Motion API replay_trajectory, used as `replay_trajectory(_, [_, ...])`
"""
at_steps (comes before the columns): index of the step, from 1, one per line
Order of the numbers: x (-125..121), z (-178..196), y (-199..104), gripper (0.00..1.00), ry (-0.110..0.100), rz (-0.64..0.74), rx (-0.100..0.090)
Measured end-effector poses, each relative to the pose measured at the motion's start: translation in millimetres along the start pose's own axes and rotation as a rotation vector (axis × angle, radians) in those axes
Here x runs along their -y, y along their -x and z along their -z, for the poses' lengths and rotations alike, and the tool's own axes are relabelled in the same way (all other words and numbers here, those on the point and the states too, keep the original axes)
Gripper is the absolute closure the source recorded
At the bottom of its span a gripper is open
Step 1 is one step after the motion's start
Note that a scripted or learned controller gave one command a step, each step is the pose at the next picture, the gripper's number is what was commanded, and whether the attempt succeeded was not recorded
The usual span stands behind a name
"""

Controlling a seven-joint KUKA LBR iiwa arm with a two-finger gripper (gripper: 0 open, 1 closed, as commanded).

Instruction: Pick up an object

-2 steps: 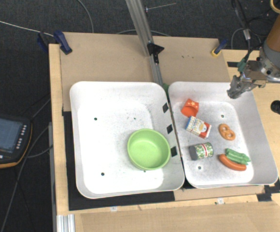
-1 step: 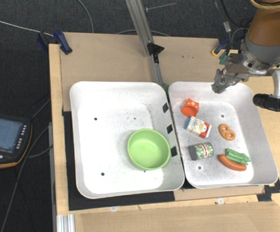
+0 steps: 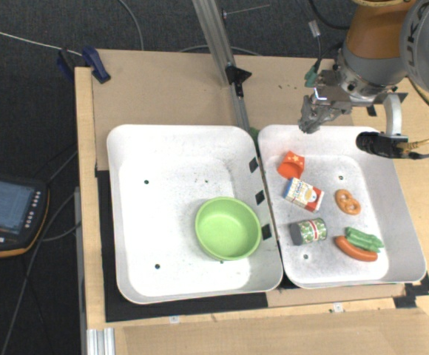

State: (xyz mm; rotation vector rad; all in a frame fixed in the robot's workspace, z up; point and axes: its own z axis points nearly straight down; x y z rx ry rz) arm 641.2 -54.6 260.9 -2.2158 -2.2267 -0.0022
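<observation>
My gripper [image 3: 310,123] hangs over the far rim of the right bin [image 3: 399,220], fingers pointing down, with nothing seen between them. Below it in that bin lie an orange-red block [image 3: 291,164], a small milk carton [image 3: 303,194], a pretzel [image 3: 347,202], a small can [image 3: 308,232], and a carrot-like piece with a green pod [image 3: 359,245]. The orange-red block is the nearest item, just below and left of the gripper. A green bowl [image 3: 228,228] rests in the left bin [image 3: 163,198].
A slanted metal pole [image 3: 218,39] runs down to the gap between the bins. A black handle-like part [image 3: 381,143] juts over the right bin's far right rim. A pendant [image 3: 7,213] lies left of the bench.
</observation>
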Motion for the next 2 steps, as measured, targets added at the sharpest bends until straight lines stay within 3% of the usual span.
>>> replay_trajectory(2, [-22, 1, -108, 1.00, -0.001, 0.000, 0.000])
